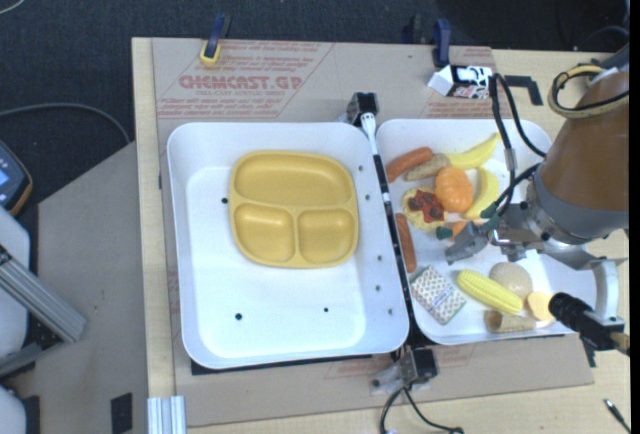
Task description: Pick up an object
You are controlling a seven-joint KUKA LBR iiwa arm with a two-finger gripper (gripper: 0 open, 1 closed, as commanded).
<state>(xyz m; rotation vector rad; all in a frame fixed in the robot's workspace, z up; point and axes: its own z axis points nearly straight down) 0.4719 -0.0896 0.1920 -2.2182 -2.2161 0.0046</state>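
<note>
Gripper (468, 240) over right bin (520, 332) (toy food)

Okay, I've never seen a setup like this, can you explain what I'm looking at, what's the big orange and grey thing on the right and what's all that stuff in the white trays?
This is one picture from a camera fixed above a workbench, looking down at a slant. The big grey and orange shape is a robot arm reaching in from the right. Its gripper, the part that grabs things, hangs low over the right bin. I can't tell whether it is gripping anything.

The right bin holds toy food: a yellow banana, an orange fruit, a hot dog sausage, a corn cob and a small patterned packet, among other pieces. The left bin holds a yellow divided plate. The arm's job is to pick up one object.
</note>
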